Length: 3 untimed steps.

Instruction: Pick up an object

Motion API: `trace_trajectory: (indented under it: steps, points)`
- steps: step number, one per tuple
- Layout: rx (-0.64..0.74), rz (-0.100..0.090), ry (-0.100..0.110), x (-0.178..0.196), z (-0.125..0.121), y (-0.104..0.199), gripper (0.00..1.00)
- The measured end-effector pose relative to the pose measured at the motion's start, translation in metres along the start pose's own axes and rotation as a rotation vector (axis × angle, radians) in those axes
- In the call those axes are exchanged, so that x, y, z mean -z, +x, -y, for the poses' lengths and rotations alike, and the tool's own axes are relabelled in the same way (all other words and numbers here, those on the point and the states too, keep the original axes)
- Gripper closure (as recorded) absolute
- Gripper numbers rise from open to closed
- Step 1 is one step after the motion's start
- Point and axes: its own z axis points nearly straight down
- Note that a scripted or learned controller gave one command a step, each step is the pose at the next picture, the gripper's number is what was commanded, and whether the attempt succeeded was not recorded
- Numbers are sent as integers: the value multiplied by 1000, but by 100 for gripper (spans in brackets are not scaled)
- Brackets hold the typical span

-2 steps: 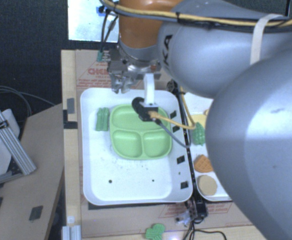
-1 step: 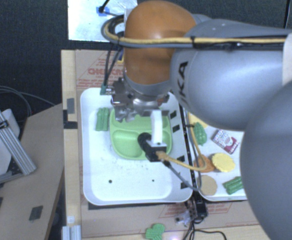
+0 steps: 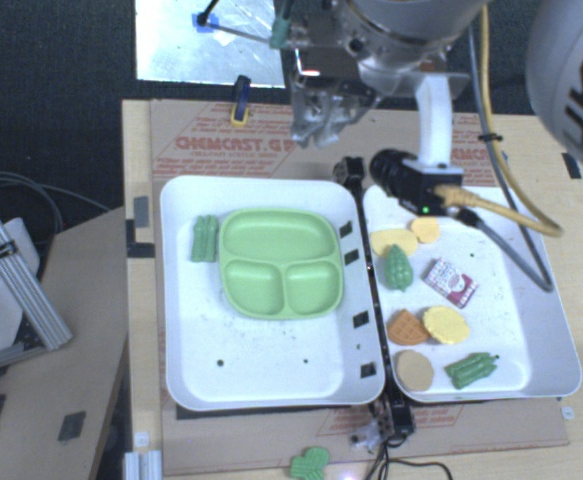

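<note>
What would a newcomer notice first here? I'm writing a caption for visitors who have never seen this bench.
First, the light green divided plate in the middle of the left bin, with a small green item beside it. Then the scatter of toy foods in the right bin: yellow pieces, a pink packet, green vegetables. Above the bins' far edge hangs the tool.

Red block lettering reading "CHEMCAST" runs along the brown cardboard sheet (image 3: 221, 143) lying under the two white bins, with further characters after it too faint to make out. On the grey arm (image 3: 571, 78) at the upper right, the dark letters "UK" are visible.
</note>
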Motion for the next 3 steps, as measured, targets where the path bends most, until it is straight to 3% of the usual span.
trace_trajectory:
  steps: [1, 2, 3]
  points:
    - [-7, 12, 29, -238, 44, -75, 100]
    - [-9, 10, 17, -285, 22, -150, 100]
    - [-4, 7, 18, -334, -5, -149, 100]
